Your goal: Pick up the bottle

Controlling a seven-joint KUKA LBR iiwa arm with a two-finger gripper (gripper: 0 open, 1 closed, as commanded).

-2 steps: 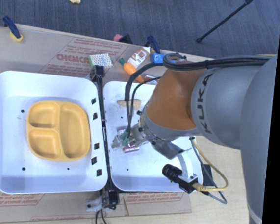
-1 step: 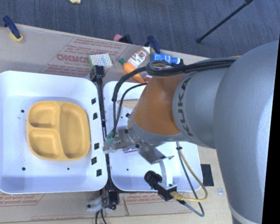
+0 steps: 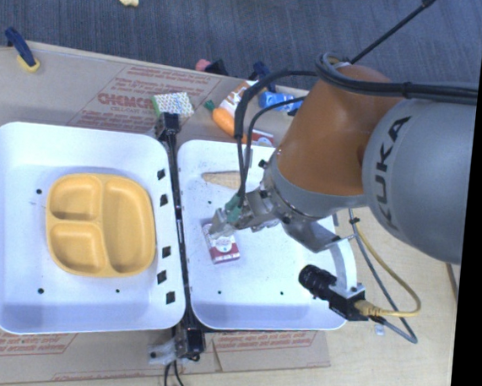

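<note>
Lighting even and fairly bright, diffuse, apparently from overhead. Both white bins near overexposure; floors read flat white with little texture. Soft shadow under the arm falls on the right bin's floor, just left of the wrist. Mild sheen on the orange band. Yellow tray evenly lit, faint shading in its compartments. Overall resolution low, slight softness throughout; small items beyond the bins' far edge blurred, hard to identify.
</note>
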